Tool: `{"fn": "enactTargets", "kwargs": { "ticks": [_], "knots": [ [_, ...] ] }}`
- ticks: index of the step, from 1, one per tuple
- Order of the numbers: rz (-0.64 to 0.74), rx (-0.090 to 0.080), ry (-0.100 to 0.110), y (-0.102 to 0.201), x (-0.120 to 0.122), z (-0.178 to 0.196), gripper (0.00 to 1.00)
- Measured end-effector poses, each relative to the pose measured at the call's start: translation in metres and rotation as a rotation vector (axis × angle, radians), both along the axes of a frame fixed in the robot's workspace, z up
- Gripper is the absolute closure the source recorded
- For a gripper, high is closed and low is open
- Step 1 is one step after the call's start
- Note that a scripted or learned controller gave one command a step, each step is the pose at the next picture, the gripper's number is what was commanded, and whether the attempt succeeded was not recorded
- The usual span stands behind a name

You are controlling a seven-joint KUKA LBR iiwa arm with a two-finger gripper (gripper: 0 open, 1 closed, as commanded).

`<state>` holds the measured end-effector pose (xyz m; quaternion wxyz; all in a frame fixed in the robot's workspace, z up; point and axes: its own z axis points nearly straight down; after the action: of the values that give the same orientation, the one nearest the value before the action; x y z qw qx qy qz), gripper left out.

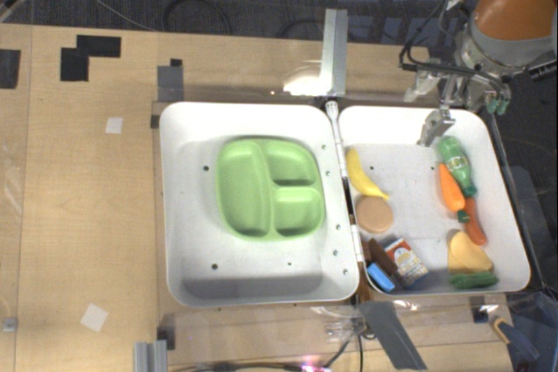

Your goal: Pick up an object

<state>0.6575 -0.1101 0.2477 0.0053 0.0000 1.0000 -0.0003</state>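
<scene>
- Two shallow white bins side by side on a pale wooden tabletop (78,213), sharing one long edge down the middle.
- Left bin (187,270): one green divided tray (268,187) lying flat near its centre, bare white floor all round it out to the walls.
- Right bin (405,170): contents pushed against the walls, open white floor through the middle and toward the far wall.
- Against the shared edge, far to near: yellow banana (362,176), round tan disc (376,215) just beside its near tip, then a small printed carton (405,261), with a blue piece (380,278) tucked in the near-left corner.
- Along the right wall, far to near: green bottle (456,162), orange carrot (451,189) touching it on its left, a reddish-orange piece (473,226) next, then a yellow wedge (467,254) on a green strip (472,280) by the near wall.
- Grey arm with orange band (514,0) reaching in at the upper right, above the far-right corner of the right bin.
- Pincer (433,128) hanging by the far wall, just above and left of the green bottle's far end; nothing seen between its fingers, and opening too small and blurred to judge — cannot tell.
- Room to move: clear floor directly toward the bin's centre; bottle and carrot close on the right side.
</scene>
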Motion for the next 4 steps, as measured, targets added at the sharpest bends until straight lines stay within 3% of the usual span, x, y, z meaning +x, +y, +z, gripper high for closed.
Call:
{"fn": "enactTargets", "kwargs": {
  "ticks": [1,2,3,4],
  "knots": [
    [0.058,-0.002,-0.005,-0.054,-0.033,-0.148,0.0],
    [0.041,-0.002,-0.002,-0.061,-0.05,-0.159,0.0],
    [0.108,-0.003,-0.003,-0.051,-0.081,-0.158,0.0],
    [0.088,-0.003,-0.005,-0.056,-0.114,-0.157,0.0]
  ]
}}
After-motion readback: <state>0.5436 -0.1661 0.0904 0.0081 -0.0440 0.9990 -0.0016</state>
